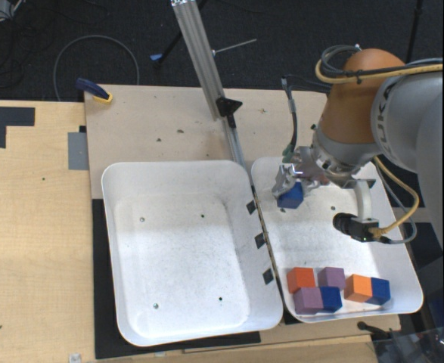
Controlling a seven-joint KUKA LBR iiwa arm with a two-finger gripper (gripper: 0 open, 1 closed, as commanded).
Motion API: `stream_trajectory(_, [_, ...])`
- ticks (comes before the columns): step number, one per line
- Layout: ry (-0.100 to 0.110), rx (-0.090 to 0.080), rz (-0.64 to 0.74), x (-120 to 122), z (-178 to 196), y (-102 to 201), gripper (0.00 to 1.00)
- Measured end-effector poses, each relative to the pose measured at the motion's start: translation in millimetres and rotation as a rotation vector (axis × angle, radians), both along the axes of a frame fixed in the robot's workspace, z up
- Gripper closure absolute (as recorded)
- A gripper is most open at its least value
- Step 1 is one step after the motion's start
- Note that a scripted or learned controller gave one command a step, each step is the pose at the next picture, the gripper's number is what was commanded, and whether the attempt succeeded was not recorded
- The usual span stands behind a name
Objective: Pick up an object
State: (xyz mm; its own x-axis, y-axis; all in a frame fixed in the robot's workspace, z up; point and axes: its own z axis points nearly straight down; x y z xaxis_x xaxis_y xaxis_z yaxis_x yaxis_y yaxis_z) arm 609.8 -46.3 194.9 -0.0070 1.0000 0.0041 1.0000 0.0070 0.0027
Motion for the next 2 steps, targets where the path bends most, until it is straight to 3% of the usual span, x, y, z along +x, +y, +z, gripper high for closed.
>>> stream_trajectory(1, [0.006,-0.001,0.000,2.1,-5.4,91.1,1.00])
stream_trajectory(2, [-0.002,-0.004,-0.006,41.1,58.6,101.1,1.00])
